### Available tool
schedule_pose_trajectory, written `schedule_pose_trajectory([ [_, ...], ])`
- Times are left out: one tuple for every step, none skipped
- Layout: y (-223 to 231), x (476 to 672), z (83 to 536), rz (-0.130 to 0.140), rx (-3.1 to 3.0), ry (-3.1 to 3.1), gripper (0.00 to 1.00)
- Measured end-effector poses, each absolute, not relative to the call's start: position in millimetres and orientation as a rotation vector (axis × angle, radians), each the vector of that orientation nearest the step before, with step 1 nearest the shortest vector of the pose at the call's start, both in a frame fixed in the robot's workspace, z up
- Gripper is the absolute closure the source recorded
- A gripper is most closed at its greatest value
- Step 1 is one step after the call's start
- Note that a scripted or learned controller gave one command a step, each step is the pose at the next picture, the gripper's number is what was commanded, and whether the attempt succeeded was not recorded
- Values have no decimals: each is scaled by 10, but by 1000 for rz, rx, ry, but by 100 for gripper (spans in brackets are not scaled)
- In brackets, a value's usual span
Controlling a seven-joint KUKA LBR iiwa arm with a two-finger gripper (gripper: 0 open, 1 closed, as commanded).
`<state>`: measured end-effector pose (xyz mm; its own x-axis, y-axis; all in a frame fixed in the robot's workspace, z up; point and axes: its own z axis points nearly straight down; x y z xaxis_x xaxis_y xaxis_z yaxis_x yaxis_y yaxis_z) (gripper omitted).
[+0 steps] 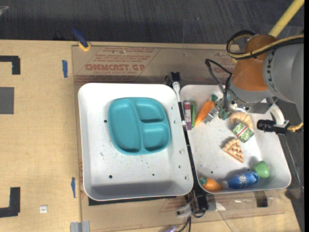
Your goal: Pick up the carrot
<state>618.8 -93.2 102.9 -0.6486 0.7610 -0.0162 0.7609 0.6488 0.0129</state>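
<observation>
Over the right-hand white bin (280, 166), the KUKA arm's pincer (216, 111) hangs low at the upper left corner, its tips touching or just short of the carrot (206, 110), which lies tilted immediately to the pincer's left, orange tip pointing down toward the divider between the bins. How far the pincer stands open cannot be told from this angle, and no object can be seen gripped in it. A marker pen (187, 114) and a green stick (192, 112) lie side by side just beyond the carrot, so a closing pincer could catch one of them or shove the carrot against the bin wall. The carrot's taper may also let it slip out under a squeeze. Near the pincer's right sit a croissant (240, 118), a small green packet (243, 132) and a waffle wedge (234, 150), close enough to be nudged by the wrist. A teal divided plate (140, 125) rests in the left bin (96, 168), well apart.
</observation>
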Motion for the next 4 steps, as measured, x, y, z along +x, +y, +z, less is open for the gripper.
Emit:
schedule_pose_trajectory([
  [-1102, 5747, 910, 8, 1207, 2885, 100],
  [-1109, 5748, 902, 6, 1207, 2884, 0],
  [-1254, 6348, 886, 0, 1452, 2794, 0],
  [-1064, 6361, 886, -15, 1592, 2709, 0],
])
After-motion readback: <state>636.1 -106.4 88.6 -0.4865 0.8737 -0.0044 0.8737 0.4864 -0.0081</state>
